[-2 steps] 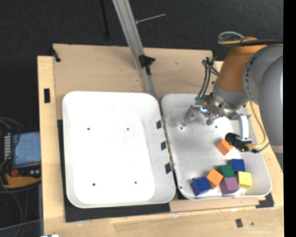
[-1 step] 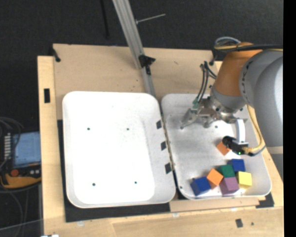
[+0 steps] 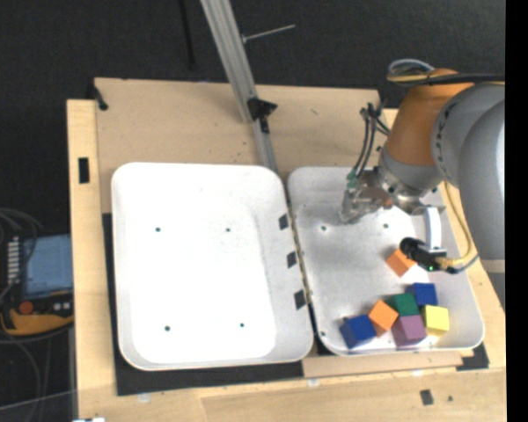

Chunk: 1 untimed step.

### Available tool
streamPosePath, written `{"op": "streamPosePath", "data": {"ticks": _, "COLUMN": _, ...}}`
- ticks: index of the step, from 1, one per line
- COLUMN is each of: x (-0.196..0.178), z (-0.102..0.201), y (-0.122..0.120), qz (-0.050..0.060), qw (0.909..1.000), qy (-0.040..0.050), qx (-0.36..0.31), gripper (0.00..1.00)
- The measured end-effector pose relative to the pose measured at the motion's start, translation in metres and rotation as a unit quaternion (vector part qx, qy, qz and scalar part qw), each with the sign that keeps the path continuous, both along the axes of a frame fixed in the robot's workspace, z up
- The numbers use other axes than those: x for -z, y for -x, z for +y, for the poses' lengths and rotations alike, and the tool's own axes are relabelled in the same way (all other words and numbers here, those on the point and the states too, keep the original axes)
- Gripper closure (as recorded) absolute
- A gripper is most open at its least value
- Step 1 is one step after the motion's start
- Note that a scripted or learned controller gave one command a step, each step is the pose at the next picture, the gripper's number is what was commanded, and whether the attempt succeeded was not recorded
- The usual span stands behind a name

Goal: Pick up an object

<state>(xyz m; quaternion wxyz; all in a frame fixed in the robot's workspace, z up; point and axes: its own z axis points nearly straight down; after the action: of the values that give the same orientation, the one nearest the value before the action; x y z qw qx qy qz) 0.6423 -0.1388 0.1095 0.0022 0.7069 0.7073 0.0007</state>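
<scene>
From above, the grey robot arm with its orange band reaches in so its small metal gripper [image 3: 359, 202] hangs over the far end of the right white plastic bin [image 3: 334, 253]. I cannot tell what its grip is doing, and I see nothing in it. A lone orange wooden block [image 3: 399, 261] lies nearest, just toward me. Further toward me, a bunch of small coloured blocks [image 3: 396, 317] sits in the bin's near corner. The left white bin [image 3: 202, 262] is well off to one side.
</scene>
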Motion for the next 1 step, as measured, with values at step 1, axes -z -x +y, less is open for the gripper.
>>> {"op": "streamPosePath", "data": {"ticks": 1, "x": -0.0613, "z": 0.0025, "y": -0.0091, "qz": -0.002, "qw": 1.0000, "qy": -0.0006, "qx": -0.002, "gripper": 1.00}}
